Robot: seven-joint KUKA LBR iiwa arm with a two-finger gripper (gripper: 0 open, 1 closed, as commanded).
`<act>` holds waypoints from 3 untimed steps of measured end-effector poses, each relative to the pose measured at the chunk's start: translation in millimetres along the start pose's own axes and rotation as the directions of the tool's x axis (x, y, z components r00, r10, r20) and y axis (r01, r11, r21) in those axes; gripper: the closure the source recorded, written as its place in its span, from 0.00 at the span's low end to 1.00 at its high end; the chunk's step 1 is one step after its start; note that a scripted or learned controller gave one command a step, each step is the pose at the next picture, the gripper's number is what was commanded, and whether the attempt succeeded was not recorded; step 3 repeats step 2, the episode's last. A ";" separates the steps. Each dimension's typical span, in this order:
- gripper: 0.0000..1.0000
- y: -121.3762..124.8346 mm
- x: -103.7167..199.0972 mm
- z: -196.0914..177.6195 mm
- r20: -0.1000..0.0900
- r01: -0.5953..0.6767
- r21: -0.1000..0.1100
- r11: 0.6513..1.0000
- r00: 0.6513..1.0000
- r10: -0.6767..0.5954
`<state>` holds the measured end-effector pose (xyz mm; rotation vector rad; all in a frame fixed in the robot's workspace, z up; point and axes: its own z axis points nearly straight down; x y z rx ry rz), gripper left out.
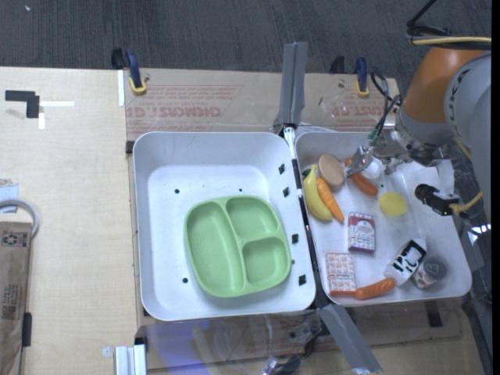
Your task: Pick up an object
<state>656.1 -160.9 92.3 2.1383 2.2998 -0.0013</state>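
Reaching into the right bin (461, 276), my tool (364, 162) hung just above a carrot (362, 183) beside the yellow ball (393, 204); its opening I could not tell.

A cardboard sheet (234, 101) behind the bins carried red printing, seen upside down and too faint to read with certainty. The small red cartons (361, 232) and the black-and-white carton (405, 261) bore labels too small to read.
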 end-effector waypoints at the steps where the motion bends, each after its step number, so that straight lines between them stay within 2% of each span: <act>1: 1.00 1.1 -1.2 -12.4 0.003 0.000 -0.004 1.000 1.000 0.000; 2: 1.00 -68.8 1.0 -106.9 -0.001 0.106 0.001 0.994 0.994 -0.106; 3: 1.00 -68.8 1.0 -106.9 -0.001 0.106 0.001 0.994 0.994 -0.106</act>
